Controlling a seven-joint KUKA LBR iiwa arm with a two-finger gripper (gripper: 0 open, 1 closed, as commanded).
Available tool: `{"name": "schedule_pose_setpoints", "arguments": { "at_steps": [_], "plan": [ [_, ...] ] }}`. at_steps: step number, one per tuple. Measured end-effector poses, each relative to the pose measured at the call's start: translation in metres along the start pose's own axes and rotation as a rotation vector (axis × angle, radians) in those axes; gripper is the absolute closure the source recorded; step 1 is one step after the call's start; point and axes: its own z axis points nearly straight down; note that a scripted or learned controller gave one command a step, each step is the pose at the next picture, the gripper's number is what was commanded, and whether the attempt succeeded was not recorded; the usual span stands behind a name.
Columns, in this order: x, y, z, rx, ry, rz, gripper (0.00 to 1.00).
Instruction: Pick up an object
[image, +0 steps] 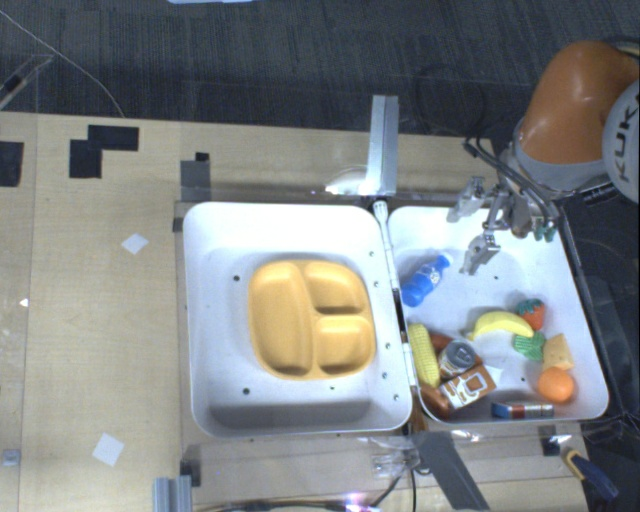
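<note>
My gripper (478, 228) hangs over the back of the right bin (585, 330), open, with nothing between its fingers. A blue bottle (424, 278) lies just left of and nearer than the gripper, apart from it. Further forward lie a banana (502, 323), a corn cob (423, 354), a small can (459, 355), a brown box (466, 386), an orange (556, 384), a red and green piece (531, 312) and a marker (522, 409).
The left bin (215, 300) holds a yellow divided plate (310, 317). A metal post (384, 145) stands behind the wall where the two bins meet. The arm's orange band (570, 105) sits at the upper right.
</note>
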Motion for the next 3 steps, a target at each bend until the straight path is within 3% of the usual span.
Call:
{"name": "schedule_pose_setpoints", "arguments": {
  "at_steps": [1, 2, 3],
  "plan": [
    [0.047, 0.001, 0.093, 0.001, -0.001, -0.15, 0.0],
    [0.074, -0.051, 0.099, 0.001, -0.003, 0.064, 0.0],
    [0.041, -0.049, 0.1, 0.002, -0.004, -0.084, 0.0]
  ]
}}
